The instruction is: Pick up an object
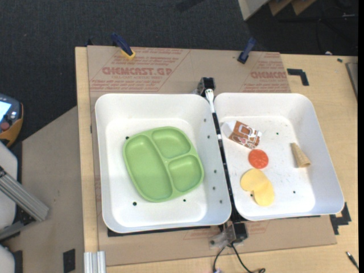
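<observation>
Objects for picking are lying in the right bin, four of them, all on its floor and none touching the walls. A brown packet is sitting toward 10 o'clock of the bin's middle, slightly tilted, near the wall shared with the other bin. A red disc is lying just at 5 o'clock of the packet, close beside it; whether they touch I cannot tell. A yellow piece, looking like two rounded lobes joined or overlapping, is resting just at 6 o'clock of the disc, toward the bin's near wall. A tan block is lying at 3 o'clock of the disc, well apart from it, its long side running roughly 12 to 6.

A green plate with three compartments is sitting flat in the middle of the left bin, turned a little off square. The two bins are standing side by side, their inner rims touching, on a cardboard sheet covering the table. Two blue clamps are gripping the sheet's far edge at 12 o'clock, one above each bin.
</observation>
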`<state>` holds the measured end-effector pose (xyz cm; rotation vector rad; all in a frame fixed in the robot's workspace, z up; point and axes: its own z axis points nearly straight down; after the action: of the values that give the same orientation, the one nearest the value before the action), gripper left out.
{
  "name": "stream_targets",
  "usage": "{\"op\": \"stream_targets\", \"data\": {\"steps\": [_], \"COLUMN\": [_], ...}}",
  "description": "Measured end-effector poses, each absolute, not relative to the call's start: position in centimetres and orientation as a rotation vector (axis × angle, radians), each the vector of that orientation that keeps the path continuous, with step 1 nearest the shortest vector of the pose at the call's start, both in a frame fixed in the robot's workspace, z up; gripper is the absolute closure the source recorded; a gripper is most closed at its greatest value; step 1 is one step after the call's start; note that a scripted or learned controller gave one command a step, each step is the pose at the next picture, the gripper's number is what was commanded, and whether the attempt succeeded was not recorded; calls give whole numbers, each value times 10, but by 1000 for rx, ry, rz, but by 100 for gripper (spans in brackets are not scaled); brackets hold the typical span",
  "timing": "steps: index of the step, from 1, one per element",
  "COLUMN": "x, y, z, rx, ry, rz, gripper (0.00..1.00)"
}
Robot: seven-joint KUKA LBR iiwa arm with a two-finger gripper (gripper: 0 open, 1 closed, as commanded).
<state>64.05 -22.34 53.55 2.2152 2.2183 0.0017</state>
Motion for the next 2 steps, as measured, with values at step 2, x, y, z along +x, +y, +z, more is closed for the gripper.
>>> {"op": "stream_targets", "data": {"steps": [2], "x": [520], "y": [-226], "z": [536], "rx": [2226], "ry": [2217], "rz": [-2], "gripper": [100]}}
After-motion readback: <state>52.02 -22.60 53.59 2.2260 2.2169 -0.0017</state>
